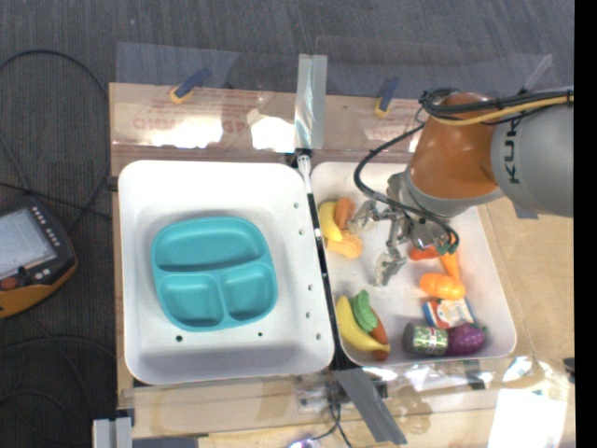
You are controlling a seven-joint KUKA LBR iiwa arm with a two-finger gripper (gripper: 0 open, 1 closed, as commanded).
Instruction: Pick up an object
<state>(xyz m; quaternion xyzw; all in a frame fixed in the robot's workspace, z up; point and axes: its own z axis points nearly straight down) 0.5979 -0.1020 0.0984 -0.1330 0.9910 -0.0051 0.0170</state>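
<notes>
The right bin [494, 283] holds several toy foods. A yellow piece [328, 222] and a small orange piece [345, 211] lie at its left wall, with another yellow lump [348, 245] just below. My gripper [381, 245] hangs low over the bin's middle, open, with nothing between its fingers. A red piece [424, 251], a carrot [451, 262] and an orange fruit [441, 286] sit right beside it on the right. A banana [347, 323], a green and red pepper [367, 312], a can [426, 341] and a purple eggplant [469, 340] line the front.
The left bin [140, 203] carries a teal divided tray [216, 271]. A raised divider [315, 241] separates the two bins. The arm's orange band [452, 161] and its cables hang over the right bin's back part. A handheld pendant [28, 250] lies off the bench at left.
</notes>
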